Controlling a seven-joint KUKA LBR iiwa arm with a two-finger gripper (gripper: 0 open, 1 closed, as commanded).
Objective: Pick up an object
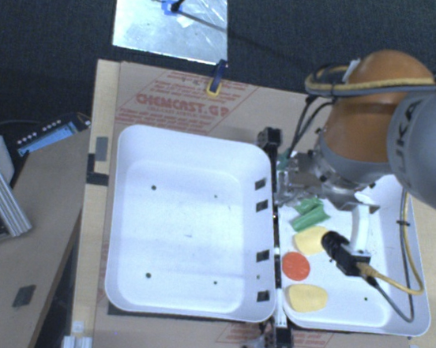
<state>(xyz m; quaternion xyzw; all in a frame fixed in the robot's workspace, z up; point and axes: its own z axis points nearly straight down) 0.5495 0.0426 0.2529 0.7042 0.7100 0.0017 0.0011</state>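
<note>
Right bin (402,317), two yellow pieces (307,298), one red disc (296,265), one green piece (309,215)

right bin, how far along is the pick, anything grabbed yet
Done: the arm has reached over the right bin. In hand: the gripper sits low by the green piece, but no grasp is visible. Left: lifting something; the red disc and two yellow pieces lie loose in the bin.

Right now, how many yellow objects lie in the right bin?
2. One yellow object lies beside the green piece; the other yellow object lies near the front wall, below the red disc. The arm may hide more.
</note>
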